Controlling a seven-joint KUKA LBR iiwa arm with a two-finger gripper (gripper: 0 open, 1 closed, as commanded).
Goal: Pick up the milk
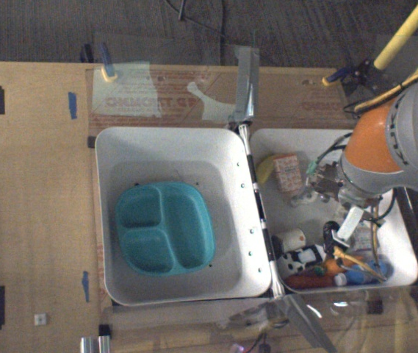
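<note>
Camera view gives me both bins from above, and the pick has not yet happened as far as I can judge. The claw (320, 184) hangs over the middle of the right shallow white bin (403, 252), just right of a small pink-printed cardboard box (288, 172). I cannot tell whether the claw is apart or together, and I see nothing carried in it.

I take the milk to be the black-and-white cow-patched carton (304, 257). It lies on its side at the near left of that bin, between a small white cup (293, 239) on its far side and a red piece (308, 279) on its near side. It sits near the claw but clearly apart from it. So the approach, the grasp and the lift are all left to do.

A teal divided plastic plate (164, 228) lies alone in the left shallow white bin (172, 153).

For writing, faded red lettering (139, 103) runs across the cardboard surface (32, 197) beyond the left bin, too washed out for me to read. The print on the box and the carton is too small to make out.
</note>
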